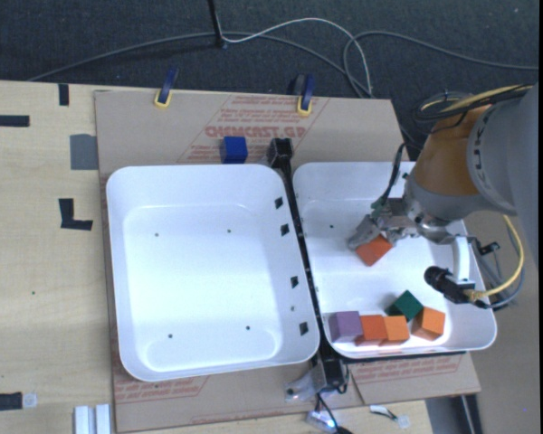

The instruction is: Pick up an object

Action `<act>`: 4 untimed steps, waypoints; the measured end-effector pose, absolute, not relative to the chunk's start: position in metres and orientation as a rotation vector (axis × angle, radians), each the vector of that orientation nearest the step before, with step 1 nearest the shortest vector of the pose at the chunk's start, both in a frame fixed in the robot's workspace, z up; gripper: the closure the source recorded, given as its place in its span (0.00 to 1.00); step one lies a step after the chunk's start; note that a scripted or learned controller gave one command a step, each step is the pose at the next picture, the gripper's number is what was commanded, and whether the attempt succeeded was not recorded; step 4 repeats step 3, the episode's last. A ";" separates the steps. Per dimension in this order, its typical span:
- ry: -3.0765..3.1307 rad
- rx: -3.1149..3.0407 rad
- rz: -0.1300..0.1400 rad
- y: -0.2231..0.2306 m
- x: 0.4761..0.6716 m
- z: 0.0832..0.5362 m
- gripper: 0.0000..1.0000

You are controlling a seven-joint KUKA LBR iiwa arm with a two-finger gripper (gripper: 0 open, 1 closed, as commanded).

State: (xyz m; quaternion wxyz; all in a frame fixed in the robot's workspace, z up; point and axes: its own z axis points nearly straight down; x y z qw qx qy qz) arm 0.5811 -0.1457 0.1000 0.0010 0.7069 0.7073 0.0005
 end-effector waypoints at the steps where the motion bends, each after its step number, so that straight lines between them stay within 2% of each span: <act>1: 2.226 2.213 0.005 -0.068 0.534 0.192 1.00; 2: 2.233 2.213 0.001 0.030 0.559 0.188 1.00; 3: 2.223 2.215 0.009 0.071 0.587 0.279 1.00; 4: 2.223 2.215 0.009 0.071 0.587 0.279 1.00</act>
